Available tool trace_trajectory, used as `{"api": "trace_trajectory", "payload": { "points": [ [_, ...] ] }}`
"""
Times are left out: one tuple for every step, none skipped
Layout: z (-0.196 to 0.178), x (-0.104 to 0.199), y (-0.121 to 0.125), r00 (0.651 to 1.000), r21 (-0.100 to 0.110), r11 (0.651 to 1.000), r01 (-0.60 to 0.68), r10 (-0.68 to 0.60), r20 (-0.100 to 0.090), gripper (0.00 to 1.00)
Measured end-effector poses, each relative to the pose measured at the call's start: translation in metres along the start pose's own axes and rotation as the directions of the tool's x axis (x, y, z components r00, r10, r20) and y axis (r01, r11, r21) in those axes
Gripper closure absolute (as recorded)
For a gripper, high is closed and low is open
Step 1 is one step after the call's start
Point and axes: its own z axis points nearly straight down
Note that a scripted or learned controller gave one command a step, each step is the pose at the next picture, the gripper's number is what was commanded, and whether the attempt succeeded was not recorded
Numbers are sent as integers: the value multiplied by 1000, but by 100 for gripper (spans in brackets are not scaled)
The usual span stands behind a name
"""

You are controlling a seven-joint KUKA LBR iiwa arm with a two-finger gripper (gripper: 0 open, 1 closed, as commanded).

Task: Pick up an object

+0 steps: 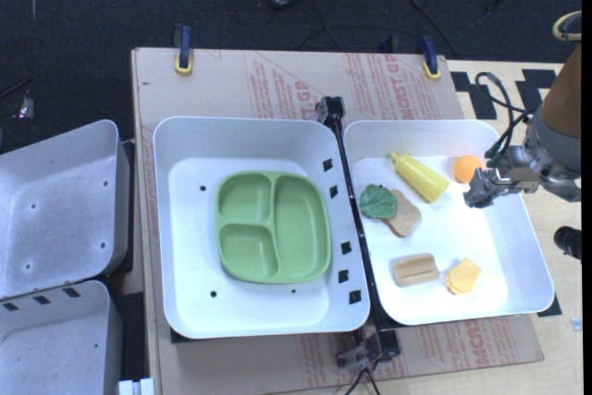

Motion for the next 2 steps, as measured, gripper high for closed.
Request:
{"api": "trace_trajectory", "payload": {
  "points": [
    [1,46,9,1000,3,1000,5,-5,-3,100],
    [-3,105,23,1000,2,1000,6,-5,-3,100]
  ]
}}
